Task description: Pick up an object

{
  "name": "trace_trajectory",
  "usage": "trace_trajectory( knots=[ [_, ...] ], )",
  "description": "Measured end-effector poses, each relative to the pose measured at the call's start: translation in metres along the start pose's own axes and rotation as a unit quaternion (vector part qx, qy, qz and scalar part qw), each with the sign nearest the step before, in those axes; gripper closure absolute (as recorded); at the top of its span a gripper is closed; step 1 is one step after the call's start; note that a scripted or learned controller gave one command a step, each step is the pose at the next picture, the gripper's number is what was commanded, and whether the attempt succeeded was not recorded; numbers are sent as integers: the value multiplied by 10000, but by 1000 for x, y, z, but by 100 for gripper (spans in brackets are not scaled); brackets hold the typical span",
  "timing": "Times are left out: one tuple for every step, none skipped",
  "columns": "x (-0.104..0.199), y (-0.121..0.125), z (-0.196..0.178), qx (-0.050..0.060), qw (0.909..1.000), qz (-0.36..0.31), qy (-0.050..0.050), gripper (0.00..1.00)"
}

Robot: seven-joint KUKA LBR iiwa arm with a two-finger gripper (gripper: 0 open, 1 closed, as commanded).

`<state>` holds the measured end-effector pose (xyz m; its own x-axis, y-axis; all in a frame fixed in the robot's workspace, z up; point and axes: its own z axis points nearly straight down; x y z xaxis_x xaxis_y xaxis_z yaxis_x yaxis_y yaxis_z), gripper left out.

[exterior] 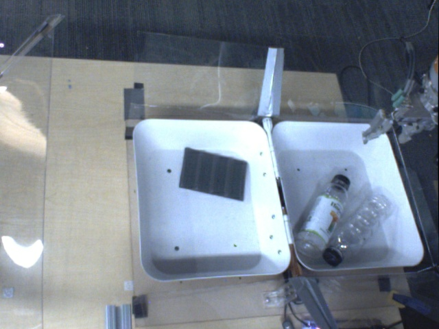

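In the right bin point(302, 142) lie two bottles side by side. One is a clear bottle with a white label and a black cap point(321, 215), tilted with the cap toward the back. The other is a crumpled clear plastic bottle point(359, 223) with its black cap toward the front. A dark grey flat pad point(213, 173) lies in the left bin point(154, 204). My gripper point(386, 134) hovers over the right bin's back right corner, well apart from the bottles. It is open, with nothing between its fingers.
A clear upright panel stands behind the bins, with a metal post point(271, 81) at the divide between them. Cables point(384, 53) hang at the back right. Bare wooden bench top point(68, 184) stretches to the left.
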<state>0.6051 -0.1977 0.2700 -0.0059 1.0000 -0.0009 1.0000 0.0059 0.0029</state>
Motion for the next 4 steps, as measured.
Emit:
trace_trajectory(
  knots=[
    [-7,-43,48,-6,9983,575,0,0],
    [25,-47,173,-51,9999,-131,-2,0],
    [63,-88,179,-94,9993,-366,-1,0],
    [114,-37,180,-67,9979,-646,2,0]
  ],
)
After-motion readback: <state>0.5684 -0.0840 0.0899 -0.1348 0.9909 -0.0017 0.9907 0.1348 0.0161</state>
